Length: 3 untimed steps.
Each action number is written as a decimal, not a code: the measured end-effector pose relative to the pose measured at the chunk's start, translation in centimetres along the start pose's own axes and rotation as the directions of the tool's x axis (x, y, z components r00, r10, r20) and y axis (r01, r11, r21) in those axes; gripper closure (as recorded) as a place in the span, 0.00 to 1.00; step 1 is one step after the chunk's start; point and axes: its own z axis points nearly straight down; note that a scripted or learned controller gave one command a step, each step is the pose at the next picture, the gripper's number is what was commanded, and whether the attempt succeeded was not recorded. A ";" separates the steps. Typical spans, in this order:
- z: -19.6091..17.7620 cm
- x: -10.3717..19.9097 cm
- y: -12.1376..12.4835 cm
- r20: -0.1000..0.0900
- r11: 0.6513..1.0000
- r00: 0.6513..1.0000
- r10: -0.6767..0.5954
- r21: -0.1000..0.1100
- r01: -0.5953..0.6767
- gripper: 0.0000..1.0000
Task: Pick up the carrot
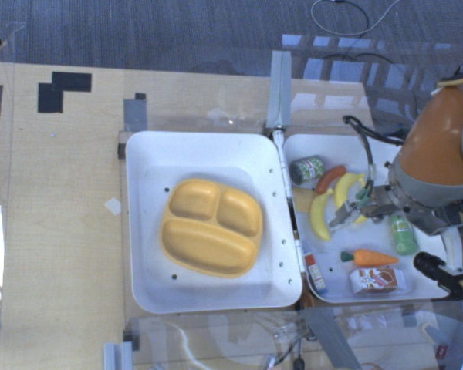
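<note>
The carrot (374,258) is orange with a small green top. It lies flat in the right bin (336,293), near its front, with the top pointing left. My gripper (349,211) hovers over the yellow bananas (321,214) in the middle of that bin, a short way behind and to the left of the carrot. Its fingers (338,217) stand open and there is nothing between them. The arm's orange band (440,141) covers the bin's right side.
Around the carrot lie a small carton (374,281) just in front, a green bottle (403,234) to the right, a red sausage-shaped item (329,179) and a can (306,169) at the back. The left bin (147,206) holds a yellow divided plate (212,226).
</note>
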 end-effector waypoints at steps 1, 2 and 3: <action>7.7 -2.6 -1.5 -0.002 0.990 0.990 -0.140 0.003 0.140 0.00; 2.5 1.2 -0.7 -0.001 0.999 0.999 0.052 0.001 -0.052 0.00; 7.5 -5.2 -1.9 -0.001 0.992 0.992 -0.126 0.002 0.126 0.00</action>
